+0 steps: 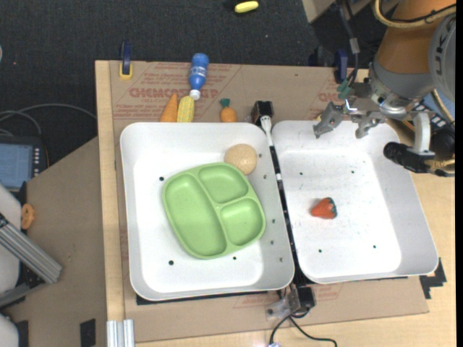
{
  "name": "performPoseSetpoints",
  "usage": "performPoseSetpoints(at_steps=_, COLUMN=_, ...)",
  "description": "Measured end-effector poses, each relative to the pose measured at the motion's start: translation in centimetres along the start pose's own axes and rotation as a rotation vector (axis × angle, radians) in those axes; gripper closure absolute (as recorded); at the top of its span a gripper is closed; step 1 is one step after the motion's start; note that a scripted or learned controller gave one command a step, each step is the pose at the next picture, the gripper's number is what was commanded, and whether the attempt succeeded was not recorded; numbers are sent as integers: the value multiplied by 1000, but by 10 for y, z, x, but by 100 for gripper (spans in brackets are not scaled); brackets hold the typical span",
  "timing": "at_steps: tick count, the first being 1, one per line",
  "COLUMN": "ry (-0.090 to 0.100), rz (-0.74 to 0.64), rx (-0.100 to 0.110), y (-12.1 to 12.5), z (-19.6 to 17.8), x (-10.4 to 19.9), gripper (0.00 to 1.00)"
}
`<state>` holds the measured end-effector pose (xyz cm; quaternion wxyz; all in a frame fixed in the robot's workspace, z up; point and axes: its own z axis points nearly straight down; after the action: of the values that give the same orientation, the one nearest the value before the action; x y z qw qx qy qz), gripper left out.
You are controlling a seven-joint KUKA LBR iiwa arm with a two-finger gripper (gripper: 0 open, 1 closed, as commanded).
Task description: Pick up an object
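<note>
A: Where do we stand with the gripper (346, 121)?

B: We see it over the far edge of the right bin (405, 215), hanging from the grey arm (412, 42) that comes in from the right. Its two fingers (325, 123) are spread wide apart, with nothing between them. We hold nothing yet.

A: And what do we go for?

B: The nearest loose thing is the small red object (324, 208), which looks like a toy strawberry or pepper. It lies alone on the floor of the right bin, about the middle, slightly toward the left wall.

A: Which way from the claw?

B: Toward the near side, and a touch to the left. It is well apart from the fingers, so we judge the move to be mostly a travel nearward along the bin, then a descent. The object looks roughly round, with a slight greenish end toward the right; we cannot make out a clear long axis, so finger orientation matters little.

A: Other candidates?

B: In the left bin (145, 194) we have a green divided plate (210, 212) and a beige ball (241, 157) touching its far rim. Both are farther from the claw, across the wall between bins. The red one is our best bet.
</note>
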<state>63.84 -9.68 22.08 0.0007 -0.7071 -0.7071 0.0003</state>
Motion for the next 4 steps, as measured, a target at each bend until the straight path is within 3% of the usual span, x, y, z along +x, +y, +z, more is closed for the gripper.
performPoseSetpoints(at_steps=1, ry=3, rz=5, rx=18, y=-80, z=134, x=-10, gripper=0)
performPoseSetpoints(at_steps=2, ry=-1, rz=3, rx=-4, y=-73, z=115, x=-10, gripper=100)
performPoseSetpoints(at_steps=3, ry=-1, rz=3, rx=-4, y=-73, z=116, x=-10, gripper=0)
performPoseSetpoints(at_steps=4, ry=2, rz=1, rx=5, y=-108, z=138, x=-2, gripper=0)
